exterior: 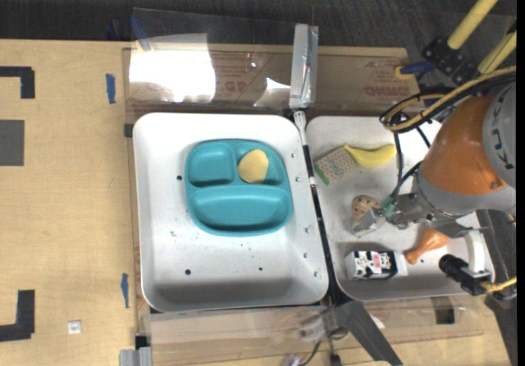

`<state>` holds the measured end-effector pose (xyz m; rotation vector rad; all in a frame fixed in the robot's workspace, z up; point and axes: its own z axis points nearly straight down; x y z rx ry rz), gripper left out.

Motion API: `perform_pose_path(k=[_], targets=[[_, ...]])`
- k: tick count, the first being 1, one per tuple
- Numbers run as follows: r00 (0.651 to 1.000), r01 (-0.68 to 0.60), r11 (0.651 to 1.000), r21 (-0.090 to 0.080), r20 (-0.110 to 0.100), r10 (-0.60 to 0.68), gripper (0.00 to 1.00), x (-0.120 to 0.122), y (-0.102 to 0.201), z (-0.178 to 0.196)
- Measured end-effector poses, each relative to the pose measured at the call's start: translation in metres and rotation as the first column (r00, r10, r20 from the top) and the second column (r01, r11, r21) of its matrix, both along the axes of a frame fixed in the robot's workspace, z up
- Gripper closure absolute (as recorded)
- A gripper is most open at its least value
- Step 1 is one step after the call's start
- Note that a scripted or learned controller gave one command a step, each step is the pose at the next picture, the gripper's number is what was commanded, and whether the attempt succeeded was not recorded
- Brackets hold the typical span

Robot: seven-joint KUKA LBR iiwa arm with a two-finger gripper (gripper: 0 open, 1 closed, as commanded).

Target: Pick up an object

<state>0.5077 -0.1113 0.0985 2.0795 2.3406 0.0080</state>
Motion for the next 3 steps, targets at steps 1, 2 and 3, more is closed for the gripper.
perform_pose_path(k=[1, 2, 3], targets=[[1.000, -0.024, 1.000, 0.002, -0.004, 0.024, 0.00, 0.064, 0.016, -0.011], [1.000, -0.026, 1.000, 0.000, 0.004, 0.026, 1.00, 0.066, 0.016, 0.002], [1.000, -0.026, 1.000, 0.000, 0.002, 0.026, 0.00, 0.066, 0.016, 0.001]])
